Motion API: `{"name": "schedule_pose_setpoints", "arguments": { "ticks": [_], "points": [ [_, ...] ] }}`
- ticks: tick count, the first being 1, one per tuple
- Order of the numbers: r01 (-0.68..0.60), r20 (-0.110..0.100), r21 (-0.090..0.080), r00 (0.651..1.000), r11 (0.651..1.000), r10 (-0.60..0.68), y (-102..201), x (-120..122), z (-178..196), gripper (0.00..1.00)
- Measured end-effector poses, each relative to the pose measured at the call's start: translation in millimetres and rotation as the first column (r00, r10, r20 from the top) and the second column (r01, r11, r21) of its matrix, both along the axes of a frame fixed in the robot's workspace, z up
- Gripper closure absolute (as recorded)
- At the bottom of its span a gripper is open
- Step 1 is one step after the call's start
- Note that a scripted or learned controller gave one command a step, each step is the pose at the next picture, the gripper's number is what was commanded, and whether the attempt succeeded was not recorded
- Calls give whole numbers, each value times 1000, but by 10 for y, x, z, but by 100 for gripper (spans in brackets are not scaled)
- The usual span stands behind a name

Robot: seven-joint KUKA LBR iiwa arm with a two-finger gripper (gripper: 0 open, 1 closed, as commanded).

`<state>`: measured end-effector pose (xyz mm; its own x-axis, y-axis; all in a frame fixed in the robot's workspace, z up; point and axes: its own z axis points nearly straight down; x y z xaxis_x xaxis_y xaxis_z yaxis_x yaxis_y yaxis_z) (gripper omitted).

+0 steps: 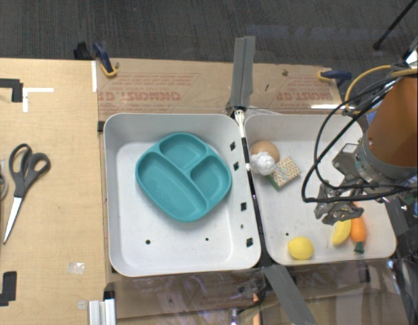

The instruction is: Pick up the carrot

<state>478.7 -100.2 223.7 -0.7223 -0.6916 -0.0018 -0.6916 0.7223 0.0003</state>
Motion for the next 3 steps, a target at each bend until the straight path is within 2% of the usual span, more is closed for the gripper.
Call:
{"name": "schedule_pose_setpoints", "arguments": {
  "ticks": [1, 2, 3],
  "points": [
    [97, 2, 0, 995, 995, -97, -228, 50, 468, 100],
    [-182, 2, 0, 983, 983, 182, -436, 187, 343, 100],
    [-635, 0, 2, 773, 773, 635, -680, -5, -157, 100]
  ]
}}
